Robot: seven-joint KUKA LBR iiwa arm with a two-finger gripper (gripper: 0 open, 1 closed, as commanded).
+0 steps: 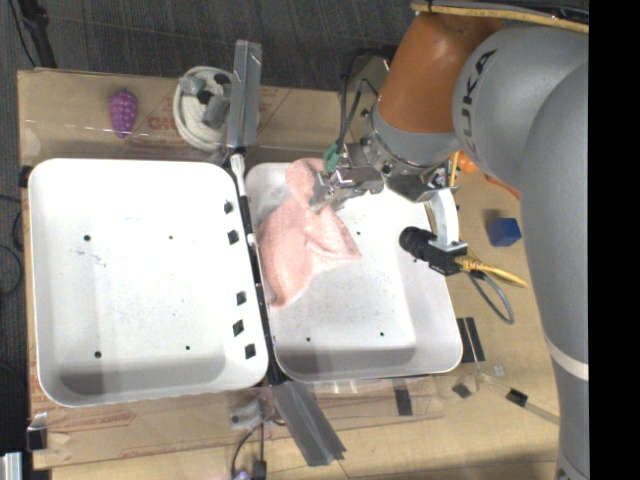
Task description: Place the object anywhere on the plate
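Camera view shows my gripper (335,181) low over the far part of the right bin (420,313), its metal fingers pinching the upper edge of the pink cloth (303,236). That cloth lies crumpled against the bin's left wall. Beside it sits the left bin (130,268). On the worktop (70,103) beyond rests a purple object (123,111).
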